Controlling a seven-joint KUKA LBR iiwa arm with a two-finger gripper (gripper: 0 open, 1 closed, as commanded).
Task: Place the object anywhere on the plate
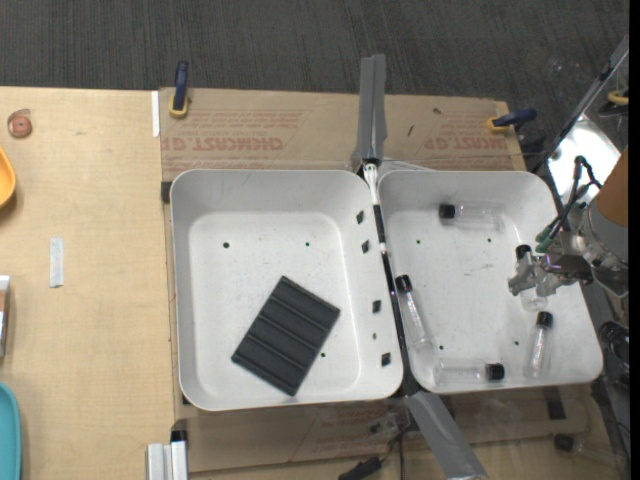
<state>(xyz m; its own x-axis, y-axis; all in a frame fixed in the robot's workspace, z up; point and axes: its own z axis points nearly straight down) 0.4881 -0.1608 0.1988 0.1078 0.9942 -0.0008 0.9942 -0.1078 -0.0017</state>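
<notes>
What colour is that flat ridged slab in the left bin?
Black, or very dark grey: the slab in the camera view.

The pale wooden surface (90, 348) carries a cardboard sheet (300, 133) held by two clamps (180, 88). Two white bins (190, 298) sit side by side on it. A small strip, perhaps tape (56, 263), lies left.

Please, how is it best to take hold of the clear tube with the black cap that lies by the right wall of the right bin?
Probably at the middle of its clear body, coming straight down from above. The clear tube lies flat, nearly parallel to the right bin's right wall, cap toward the hand. Fingers should close across its narrow width; the wall side looks tight.
</notes>
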